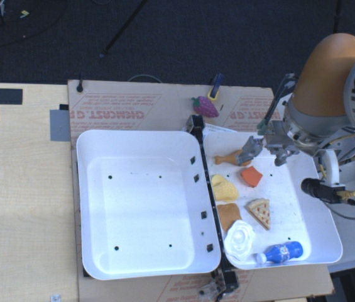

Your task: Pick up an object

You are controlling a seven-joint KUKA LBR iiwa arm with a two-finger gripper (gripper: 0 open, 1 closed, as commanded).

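The pick is looking unfinished: nothing is sitting between the fingers, and every object is lying on the floor of the right bin (318,222), while the left bin (139,200) is standing beside it along their shared black edge. The gripper (266,151) is hanging over the far part of the right bin, reaching in from the bin's right side, and its two fingers are spread open, one grey fingertip pointing toward the chicken drumstick (229,158) and the other sitting apart from it toward the bin's right wall. Judging from that pose, the likeliest target is either the drumstick or the orange-red wedge (251,177), which is lying just beside and below the near fingertip; which one the program is aiming at cannot be told. The drumstick is looking small, tan and slim, lying flat near the bin's far left corner. The wedge is looking blocky and compact, probably an easier shape to close on. What is left, then, is the descent, the closing and the lift. Other candidates are resting nearer the bin's front: a yellow piece (223,188), a toast slice (229,215), a pizza slice (260,212), a white cup-like thing (240,239) and a blue bottle (283,253) along the front edge.
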